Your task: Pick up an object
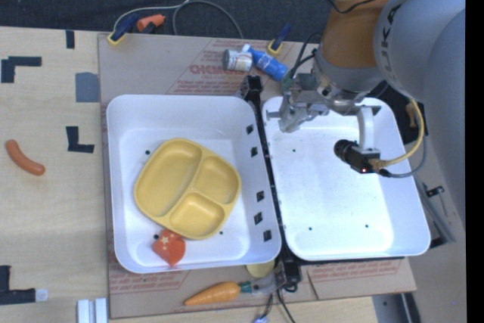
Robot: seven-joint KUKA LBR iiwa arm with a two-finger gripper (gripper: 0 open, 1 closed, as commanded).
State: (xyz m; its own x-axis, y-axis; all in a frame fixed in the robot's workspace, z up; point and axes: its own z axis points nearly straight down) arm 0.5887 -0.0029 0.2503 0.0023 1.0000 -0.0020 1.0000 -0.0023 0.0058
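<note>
**Arm above the right bin, objects in the left**

You see the gripper (291, 117) over the right bin's (393, 238) upper left corner; its finger state cannot be told. The yellow divided plate (189, 187) and red strawberry (169, 247) lie in the left bin (125, 117), touching.

Glossy white plastic bins (121, 163); matt yellow tray (187, 187), probably plastic.
</note>
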